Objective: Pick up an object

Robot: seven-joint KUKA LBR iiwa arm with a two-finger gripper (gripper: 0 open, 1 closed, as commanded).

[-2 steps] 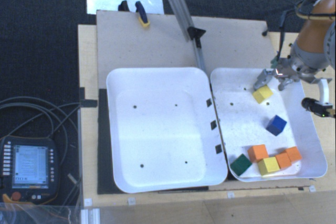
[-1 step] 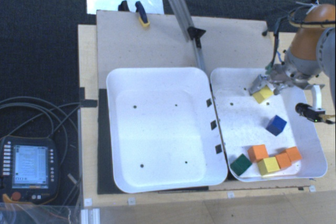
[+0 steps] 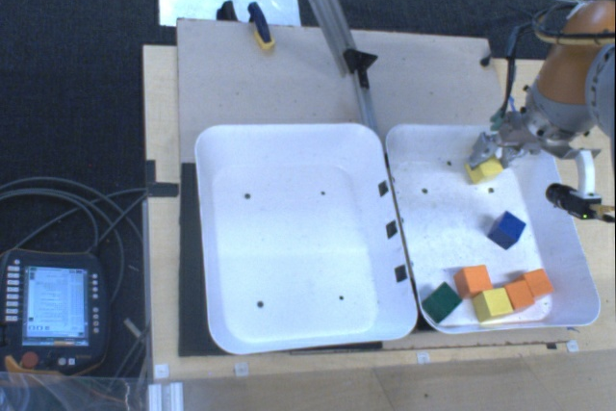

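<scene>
Fingers (image 3: 484, 159) closed around yellow cube (image 3: 484, 170), low over right bin (image 3: 568, 250); no readable writing

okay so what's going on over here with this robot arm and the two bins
A grey robot arm reaches in from the right, and its gripper is down over a yellow block near the top of the right bin. Whether it has actually gripped the block isn't clear. Lower in that bin lie a blue block, a green block, and a cluster of orange and yellow blocks.
</scene>
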